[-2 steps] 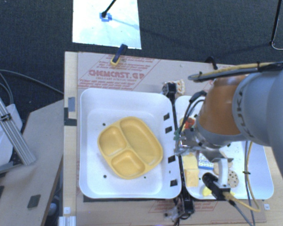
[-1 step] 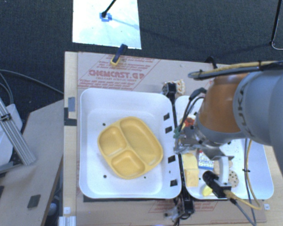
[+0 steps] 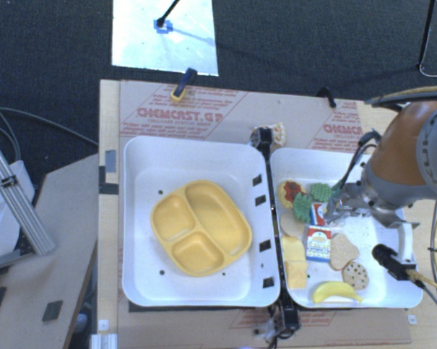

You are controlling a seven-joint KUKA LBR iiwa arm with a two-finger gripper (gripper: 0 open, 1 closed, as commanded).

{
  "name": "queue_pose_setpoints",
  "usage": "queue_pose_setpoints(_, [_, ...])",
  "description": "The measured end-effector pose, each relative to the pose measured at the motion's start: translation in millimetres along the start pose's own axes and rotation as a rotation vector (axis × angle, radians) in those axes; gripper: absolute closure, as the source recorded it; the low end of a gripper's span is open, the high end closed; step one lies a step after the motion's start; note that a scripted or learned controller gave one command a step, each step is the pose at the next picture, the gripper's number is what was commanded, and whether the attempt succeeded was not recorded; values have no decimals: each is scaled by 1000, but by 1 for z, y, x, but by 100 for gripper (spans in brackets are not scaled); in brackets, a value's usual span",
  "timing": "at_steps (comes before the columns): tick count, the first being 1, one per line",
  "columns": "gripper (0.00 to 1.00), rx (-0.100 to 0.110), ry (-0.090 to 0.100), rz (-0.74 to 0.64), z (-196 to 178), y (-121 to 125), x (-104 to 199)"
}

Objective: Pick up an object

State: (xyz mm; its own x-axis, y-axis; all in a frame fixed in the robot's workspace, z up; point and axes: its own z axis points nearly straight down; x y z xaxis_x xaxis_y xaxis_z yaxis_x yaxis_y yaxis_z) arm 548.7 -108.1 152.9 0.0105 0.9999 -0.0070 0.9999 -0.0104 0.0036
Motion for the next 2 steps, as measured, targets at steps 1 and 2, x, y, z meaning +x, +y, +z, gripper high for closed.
queue_pose_setpoints(1, [0, 2, 6, -13, -2, -1, 10])
queue_pose_setpoints(2, [0, -5, 7, -20, -34, 55, 51])
